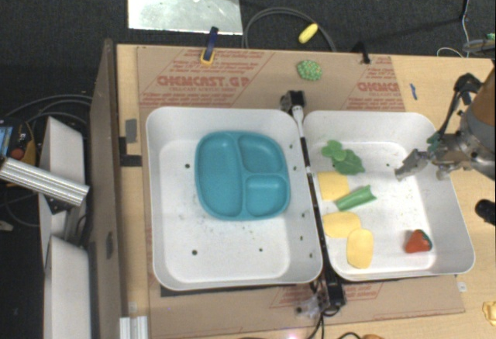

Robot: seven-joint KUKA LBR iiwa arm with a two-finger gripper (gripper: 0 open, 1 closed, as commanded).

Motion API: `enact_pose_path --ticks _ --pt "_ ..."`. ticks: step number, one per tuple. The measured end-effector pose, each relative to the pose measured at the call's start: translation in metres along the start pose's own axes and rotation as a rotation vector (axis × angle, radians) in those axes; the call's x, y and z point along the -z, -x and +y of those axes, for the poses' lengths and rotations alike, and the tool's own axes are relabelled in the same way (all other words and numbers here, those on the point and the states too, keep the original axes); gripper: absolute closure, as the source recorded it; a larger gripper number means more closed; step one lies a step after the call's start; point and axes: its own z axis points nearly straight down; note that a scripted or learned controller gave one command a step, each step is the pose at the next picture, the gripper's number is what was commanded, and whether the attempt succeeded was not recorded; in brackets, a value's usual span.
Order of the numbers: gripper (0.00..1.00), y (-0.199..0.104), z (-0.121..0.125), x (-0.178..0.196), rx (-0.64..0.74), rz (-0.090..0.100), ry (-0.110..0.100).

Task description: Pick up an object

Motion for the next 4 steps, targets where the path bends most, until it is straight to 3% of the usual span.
enact_pose_path --ticks 1,2,3,4 --pt "0.00 -0.048 0.008 -0.078 0.005 0.003 -0.005" --pt "0.00 -0.079 0.002 -0.119 0.002 0.002 0.001" --pt "0.00 -0.097 0.067 -0.117 0.005 0.000 0.007" --pt "0.00 -0.067 0.111 -0.116 0.003 -0.002 0.006"
